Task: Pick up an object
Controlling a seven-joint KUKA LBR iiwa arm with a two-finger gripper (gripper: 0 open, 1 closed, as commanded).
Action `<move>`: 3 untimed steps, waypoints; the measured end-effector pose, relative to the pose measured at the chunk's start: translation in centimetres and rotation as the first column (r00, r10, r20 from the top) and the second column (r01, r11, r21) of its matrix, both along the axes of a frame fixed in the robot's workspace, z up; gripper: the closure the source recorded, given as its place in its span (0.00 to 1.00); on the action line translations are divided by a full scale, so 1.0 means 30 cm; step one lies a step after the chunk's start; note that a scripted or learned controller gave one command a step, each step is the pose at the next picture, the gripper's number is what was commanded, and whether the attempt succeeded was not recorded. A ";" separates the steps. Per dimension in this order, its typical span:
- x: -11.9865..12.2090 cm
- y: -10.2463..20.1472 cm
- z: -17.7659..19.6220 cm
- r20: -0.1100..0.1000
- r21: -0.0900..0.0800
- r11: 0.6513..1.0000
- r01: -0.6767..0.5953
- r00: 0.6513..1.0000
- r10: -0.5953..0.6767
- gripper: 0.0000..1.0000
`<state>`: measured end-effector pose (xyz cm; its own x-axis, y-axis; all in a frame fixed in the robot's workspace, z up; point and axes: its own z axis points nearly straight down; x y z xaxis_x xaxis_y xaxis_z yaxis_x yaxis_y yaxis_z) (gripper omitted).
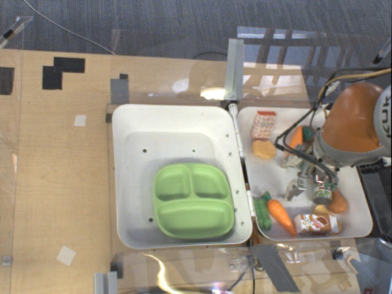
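The left bin (122, 182) held a green divided plate (193, 199), lying flat toward its front. The right bin (366, 225) held a red-patterned packet (264, 125), a yellow block (264, 149), a carrot (281, 215) beside a green vegetable (262, 210), a bottle (316, 223) and a can (323, 192). The gripper (298, 187) hung over this bin beside the can; whether it was apart or together could not be told. The bench (55, 188) was light wood, with grey carpet (184, 11) behind.

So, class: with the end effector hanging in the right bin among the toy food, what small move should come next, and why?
Probably a short descent. The end effector hangs over bare floor of the right bin, with the carrot just below it in the camera view and a small can beside it. Nothing appears held yet, so lowering toward the carrot looks sensible.
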<state>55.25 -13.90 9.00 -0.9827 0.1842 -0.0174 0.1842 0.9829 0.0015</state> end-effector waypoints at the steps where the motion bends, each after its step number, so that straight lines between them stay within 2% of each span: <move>1: -0.106 0.182 0.004 0.005 -0.001 1.000 -0.023 1.000 0.023 0.00; 2: 0.104 0.127 -0.002 -0.001 0.004 0.978 0.210 0.978 -0.210 0.00; 3: -0.118 0.084 0.002 0.002 0.004 0.978 0.209 0.978 -0.209 0.00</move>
<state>51.72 -11.38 9.07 -0.9227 0.3852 -0.0190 0.3851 0.9228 0.0054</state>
